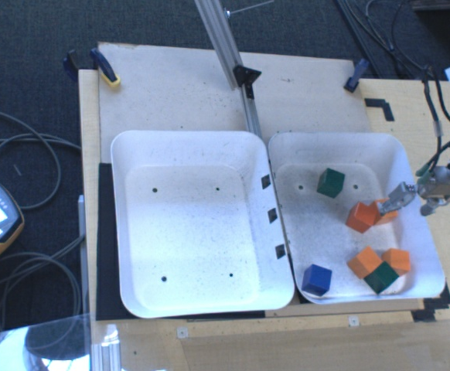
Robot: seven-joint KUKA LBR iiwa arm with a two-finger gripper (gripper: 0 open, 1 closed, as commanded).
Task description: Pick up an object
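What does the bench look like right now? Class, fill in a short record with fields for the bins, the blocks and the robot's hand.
left bin: white, shallow, bare floor in view
right bin: white, holds all the blocks
green block: alone, near the far wall
blue block: near front left corner of the right bin
red-orange block: mid-right, beside the hand
front cluster: orange block, dark green block, second orange block, bunched together
hand: at the right bin's right edge, tip by the red-orange block; grip unclear
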